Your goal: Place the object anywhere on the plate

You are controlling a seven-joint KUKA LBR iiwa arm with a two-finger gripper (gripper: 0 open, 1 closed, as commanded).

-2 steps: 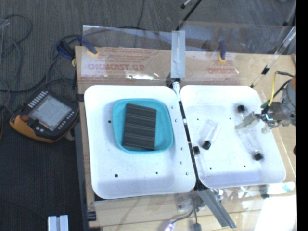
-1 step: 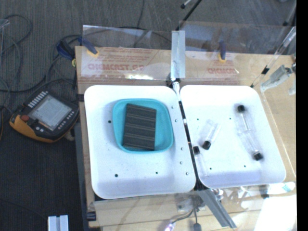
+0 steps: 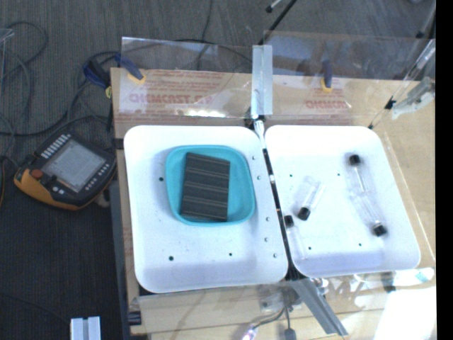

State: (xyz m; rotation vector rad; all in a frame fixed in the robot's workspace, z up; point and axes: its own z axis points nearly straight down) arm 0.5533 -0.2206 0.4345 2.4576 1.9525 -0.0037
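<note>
Gripper state: cannot tell, neither how far open nor whether loaded; so no positions given rel. to gripper, only obj. to obj. Found two white bins side by side on table (image 3: 417,161): view-left bin (image 3: 148,261) and view-right bin (image 3: 396,253), edges touching along the centre seam. Located blue plate (image 3: 244,193) in view-left bin, roughly central, flat on the bin floor. Located dark ribbed block (image 3: 206,187) lying flat on the plate, fully inside its rim, long side running front to back, slightly skewed. Noted in view-right bin: short clear tube (image 3: 308,193) w/ black cap, near the seam side; long clear tube (image 3: 362,188) w/ black caps at both ends, lying at a slant, well apart from the short one. Noted small black item (image 3: 288,220) at the seam betw. bins; type not clear. Seen behind bins: clear plastic sheet (image 3: 184,98) w/ red lettering, upright metal post (image 3: 262,83) at its middle. Seen on floor, view-left of table: teach pendant (image 3: 67,170) w/ cables.
</note>
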